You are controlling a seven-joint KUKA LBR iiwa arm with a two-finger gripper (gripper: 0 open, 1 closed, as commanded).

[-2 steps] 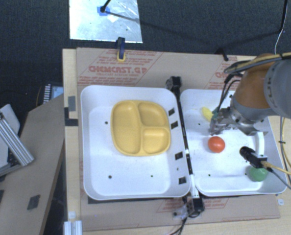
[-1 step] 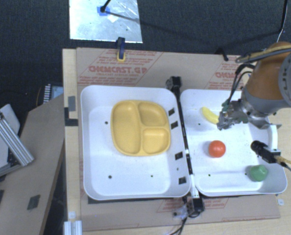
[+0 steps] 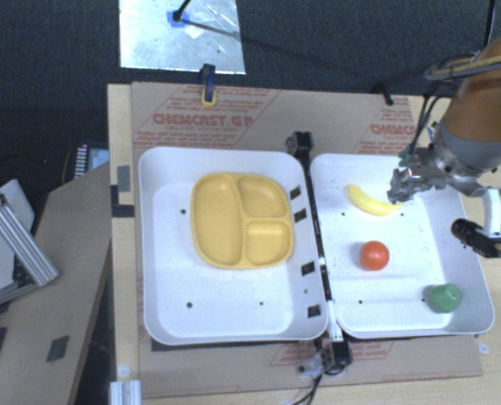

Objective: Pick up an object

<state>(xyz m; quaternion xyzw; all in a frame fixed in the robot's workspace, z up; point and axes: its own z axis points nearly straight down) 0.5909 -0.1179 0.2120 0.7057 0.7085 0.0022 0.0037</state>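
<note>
— Three loose items in the right bin (image 3: 465, 264), listed from the near rim back?

— Item one: green ball (image 3: 443, 297), near right corner, just beside the rim. Item two: orange-red ball (image 3: 374, 256), mid-bin, well apart from the green one. Item three: banana (image 3: 370, 202), far half of the bin, toward the divider between the bins.

— Left bin (image 3: 162, 251)?

— One yellow sectioned plate (image 3: 240, 219), three compartments, nothing visible in them. Not near the arm.

— Gripper entry?

— Gripper (image 3: 400, 188), on the grey arm reaching in from the right, sits low over the far part of the right bin. Its tip is just beside the banana's right end, possibly touching; the view does not settle that. Whether it is spread or closed cannot be told from here. Nothing is visibly held.

— Likely target, then?

— By nearness, the banana. It lies to the left of the tip and slightly nearer the camera.

— Orientation of that item?

— Long axis runs from upper left to lower right, a shallow diagonal. The left end points toward the divider and the far rim; the right end points at the gripper. The curve bows toward the near side.

— Consequence for the move?

— Judged only: a short shift left along that axis would bring the tip over the banana's middle.
</note>
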